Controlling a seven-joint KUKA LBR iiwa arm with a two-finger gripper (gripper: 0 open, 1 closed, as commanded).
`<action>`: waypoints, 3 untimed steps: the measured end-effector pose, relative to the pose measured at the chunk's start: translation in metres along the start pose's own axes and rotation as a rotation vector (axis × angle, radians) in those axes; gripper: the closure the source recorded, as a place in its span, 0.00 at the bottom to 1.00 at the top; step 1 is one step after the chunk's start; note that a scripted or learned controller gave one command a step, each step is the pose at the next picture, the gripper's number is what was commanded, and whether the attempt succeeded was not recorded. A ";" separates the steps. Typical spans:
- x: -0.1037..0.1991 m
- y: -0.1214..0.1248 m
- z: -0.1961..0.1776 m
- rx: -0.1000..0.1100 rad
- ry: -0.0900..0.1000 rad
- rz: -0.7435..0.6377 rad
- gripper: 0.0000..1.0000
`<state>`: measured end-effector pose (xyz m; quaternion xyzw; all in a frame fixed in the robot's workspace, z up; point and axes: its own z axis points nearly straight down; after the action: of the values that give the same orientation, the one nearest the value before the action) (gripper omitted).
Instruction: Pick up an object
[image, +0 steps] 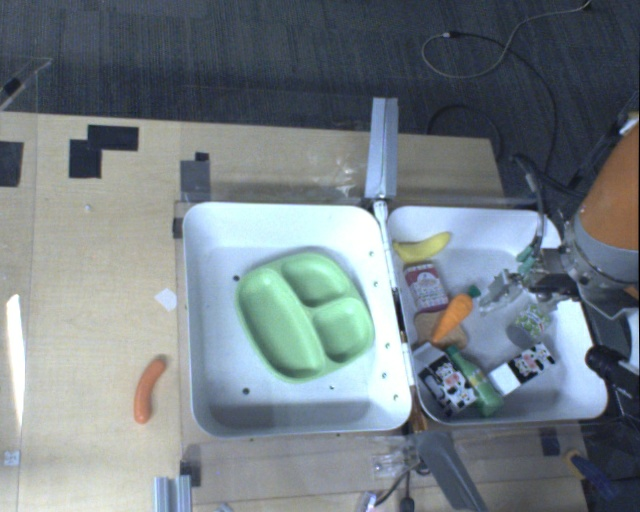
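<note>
Wooden bench, two white bins. Right bin (480, 228) holds clutter: carrot (452, 315) lying diagonally, just left of the gripper (508, 287), long axis tilted up-right toward it. Banana (423, 245) further up-left, green bottle (474, 381) below. Jaw state: cannot tell, blurred. Left bin (200, 300) has a green divided plate (303, 315). Sausage (148, 389) on bench.

Robotics lab: bench (90, 300), bins (200, 330) (toy food), cables (480, 50).

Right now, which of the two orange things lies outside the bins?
The sausage, lying on the bench left of the left bin. The carrot sits in the right bin.
</note>
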<state>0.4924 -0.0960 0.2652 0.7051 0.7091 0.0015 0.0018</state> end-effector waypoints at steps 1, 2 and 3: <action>0.007 0.023 0.150 0.002 0.001 -0.089 0.00; -0.048 0.050 0.080 -0.002 -0.001 0.039 0.00; -0.047 0.054 0.151 -0.028 -0.009 -0.002 0.00</action>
<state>0.5475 -0.1424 0.1148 0.7042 0.7098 0.0083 0.0150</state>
